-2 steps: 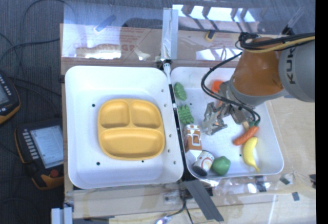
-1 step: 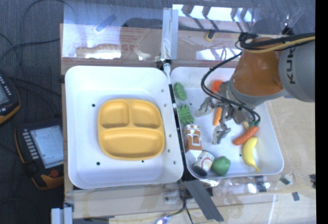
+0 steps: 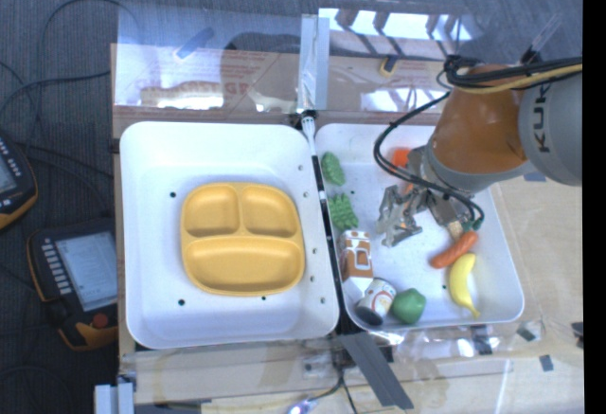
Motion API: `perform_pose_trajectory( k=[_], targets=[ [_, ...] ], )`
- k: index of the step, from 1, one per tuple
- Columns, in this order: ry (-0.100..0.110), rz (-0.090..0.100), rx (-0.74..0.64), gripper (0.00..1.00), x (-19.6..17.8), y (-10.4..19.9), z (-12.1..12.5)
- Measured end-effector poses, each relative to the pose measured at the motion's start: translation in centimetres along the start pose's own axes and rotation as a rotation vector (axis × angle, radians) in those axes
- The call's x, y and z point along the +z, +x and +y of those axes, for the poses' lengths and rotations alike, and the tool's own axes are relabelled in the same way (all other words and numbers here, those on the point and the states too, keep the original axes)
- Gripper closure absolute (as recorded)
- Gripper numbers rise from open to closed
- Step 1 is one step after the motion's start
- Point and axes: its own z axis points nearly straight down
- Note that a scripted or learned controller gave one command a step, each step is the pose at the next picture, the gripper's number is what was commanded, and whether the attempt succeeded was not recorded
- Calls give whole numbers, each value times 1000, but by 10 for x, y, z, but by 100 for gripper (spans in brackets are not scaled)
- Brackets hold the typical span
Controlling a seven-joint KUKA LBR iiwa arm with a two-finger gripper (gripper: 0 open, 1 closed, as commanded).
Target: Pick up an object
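Seen from above at a slant, two shallow white bins sit side by side on a bench. The left bin (image 3: 151,213) holds a yellow divided plate (image 3: 243,237) lying flat near its middle. The right bin (image 3: 507,303) holds a scatter of small toy foods. Along its left wall, from top to bottom, lie a green leafy piece (image 3: 332,168), a second green piece (image 3: 342,211), a small orange-and-white carton (image 3: 356,255), a tipped can (image 3: 375,298) and a green lime (image 3: 409,306) just beside the can. Toward the right wall lie an orange carrot (image 3: 454,248) and, just below it, a yellow banana (image 3: 462,285). A small orange piece (image 3: 400,157) shows near the bin's upper part. The grey arm with its orange band (image 3: 478,128) reaches in from the right, and its gripper (image 3: 401,218) hangs over the bin's middle, fingers spread apart with nothing between them, left of the carrot and right of the carton.
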Motion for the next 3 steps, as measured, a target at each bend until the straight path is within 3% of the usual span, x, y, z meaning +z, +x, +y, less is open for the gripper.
perform_pose_trajectory(
  k=[1,2,3],
  targets=[
    [0,0,0,0,0,0,0],
    [-9,9,1,0,21,7,-36],
    [-5,2,1,100,10,4,-36]
  ],
)
